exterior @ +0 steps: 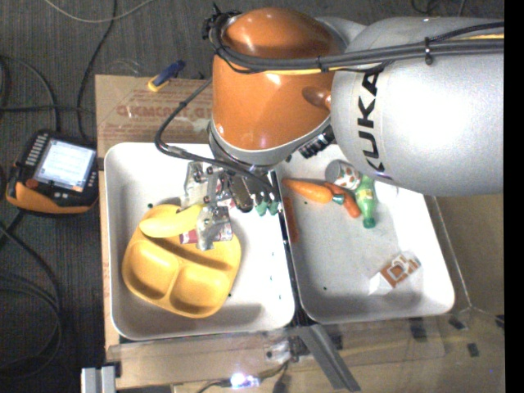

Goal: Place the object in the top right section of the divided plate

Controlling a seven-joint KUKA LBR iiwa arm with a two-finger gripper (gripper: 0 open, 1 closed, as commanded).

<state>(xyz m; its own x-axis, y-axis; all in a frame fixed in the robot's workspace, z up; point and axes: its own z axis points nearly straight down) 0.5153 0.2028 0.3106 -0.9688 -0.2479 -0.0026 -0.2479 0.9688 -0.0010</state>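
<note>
The yellow divided plate (182, 268) lies in the left bin (119, 219), toward its near half, with bare white floor along the bin's left wall and near the front rim. The gripper (214, 211) hangs over the plate's far right section, close to the wall shared by the two bins, so there is little room on that side. I cannot tell whether it is open or closed, nor whether anything is in it. A pale yellow, banana-like piece (170, 222) lies across the plate's far edge, just left of the gripper, and something small and reddish (189, 237) shows beside it.

In the right bin (426, 301) a carrot (309, 190) lies at the far left corner, touching a cluster of toys with a green bottle-like piece (366, 203). A small brown-and-white block (399, 269) sits well apart, nearer the front. The arm's orange band (266, 72) overhangs both bins' far edges. A teach pendant (57, 173) rests left of the bench.
</note>
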